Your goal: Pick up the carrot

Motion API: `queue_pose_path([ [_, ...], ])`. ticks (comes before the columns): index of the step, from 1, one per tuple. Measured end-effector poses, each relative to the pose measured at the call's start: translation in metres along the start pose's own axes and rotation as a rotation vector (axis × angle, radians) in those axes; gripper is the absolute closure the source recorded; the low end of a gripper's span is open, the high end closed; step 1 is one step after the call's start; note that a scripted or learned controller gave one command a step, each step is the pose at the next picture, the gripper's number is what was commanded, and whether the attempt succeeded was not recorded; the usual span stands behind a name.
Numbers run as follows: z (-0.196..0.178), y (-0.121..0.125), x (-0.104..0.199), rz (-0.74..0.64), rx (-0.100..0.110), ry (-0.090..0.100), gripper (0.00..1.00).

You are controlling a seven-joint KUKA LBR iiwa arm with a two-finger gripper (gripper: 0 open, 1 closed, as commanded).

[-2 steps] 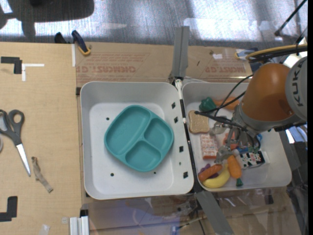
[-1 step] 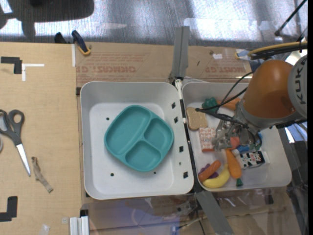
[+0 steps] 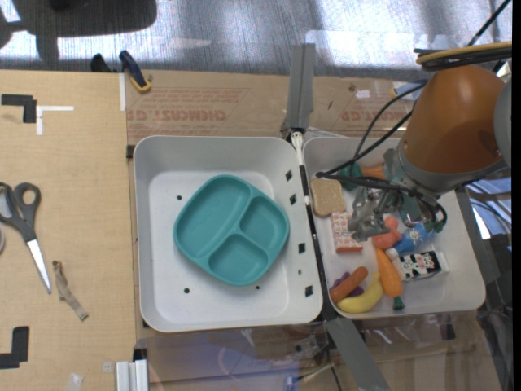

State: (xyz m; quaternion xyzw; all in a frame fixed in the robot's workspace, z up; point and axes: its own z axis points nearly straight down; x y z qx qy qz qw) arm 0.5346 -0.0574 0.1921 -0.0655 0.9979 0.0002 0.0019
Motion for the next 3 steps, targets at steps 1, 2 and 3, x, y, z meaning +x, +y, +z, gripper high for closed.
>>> queue_pose_path([
  [1,-0.148,-0.02,-0.009,-0.147,0.0,-0.001,1.0],
  [2,-0.147,-0.02,-0.009,-0.147,0.0,0.0,0.0],
  [3,0.002,-0.041,0.0,-0.088,0.0,0.002,0.0],
])
